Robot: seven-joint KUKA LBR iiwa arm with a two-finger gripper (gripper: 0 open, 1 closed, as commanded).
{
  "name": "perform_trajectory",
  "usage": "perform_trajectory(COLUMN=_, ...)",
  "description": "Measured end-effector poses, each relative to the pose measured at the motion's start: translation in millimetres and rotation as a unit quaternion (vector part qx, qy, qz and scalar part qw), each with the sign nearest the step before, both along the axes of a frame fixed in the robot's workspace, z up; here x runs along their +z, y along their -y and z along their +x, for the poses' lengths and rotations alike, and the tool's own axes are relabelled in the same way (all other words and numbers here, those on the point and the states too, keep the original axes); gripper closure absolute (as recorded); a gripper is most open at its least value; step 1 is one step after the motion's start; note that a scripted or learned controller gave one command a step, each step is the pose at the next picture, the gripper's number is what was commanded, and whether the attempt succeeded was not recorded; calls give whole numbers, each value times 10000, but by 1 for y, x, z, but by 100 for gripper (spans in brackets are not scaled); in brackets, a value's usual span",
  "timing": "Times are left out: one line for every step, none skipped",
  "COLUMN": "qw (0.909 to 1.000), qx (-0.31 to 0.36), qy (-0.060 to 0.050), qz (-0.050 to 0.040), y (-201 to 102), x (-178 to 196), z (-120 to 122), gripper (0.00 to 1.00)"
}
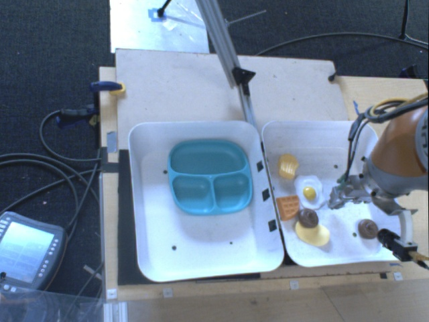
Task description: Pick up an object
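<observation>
Fingers of the gripper (pixel 337 200) are too small and blurred here to tell whether they stand apart or together; nothing can be seen held between them. They hang low over the right bin (pixel 322 136), just right of the fried egg (pixel 309 192), near it but whether touching cannot be told. Behind them the grey wrist and the orange band (pixel 397 146) of the arm reach in from the right, bent down toward the bin floor.

Two shallow white bins sit side by side on a pale wooden bench (pixel 201 86), with dark carpet and black cables around it and a teach pendant (pixel 23 250) at lower left. A metal pole (pixel 221 35) slants down to the bins' shared edge.

Counted: one blue divided tray (pixel 210 176) in the left bin (pixel 151 247); in the right bin, one yellow cup-like piece (pixel 288 166), one fried egg, one orange cracker (pixel 288 207), one yellow slice (pixel 313 234), and two brown round pieces, one (pixel 308 218) touching the slice and the other (pixel 366 229) apart, below the wrist
</observation>
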State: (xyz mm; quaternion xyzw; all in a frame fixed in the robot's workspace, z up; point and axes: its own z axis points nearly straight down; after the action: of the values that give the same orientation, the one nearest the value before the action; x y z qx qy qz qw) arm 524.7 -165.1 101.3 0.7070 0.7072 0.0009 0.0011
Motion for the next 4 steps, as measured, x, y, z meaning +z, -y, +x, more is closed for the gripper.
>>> perform_trajectory(qw=10000, qx=8, qy=21, qz=-12, y=11, x=55, z=3, gripper=100)
perform_trajectory(qw=10000, qx=21, qy=27, qz=-13, y=15, x=115, z=-3, gripper=100)
perform_trajectory(qw=10000, qx=29, qy=29, qz=-13, y=15, x=169, z=-1, gripper=100)
perform_trajectory(qw=10000, qx=53, qy=-2, qz=9, y=-38, x=170, z=5, gripper=100)
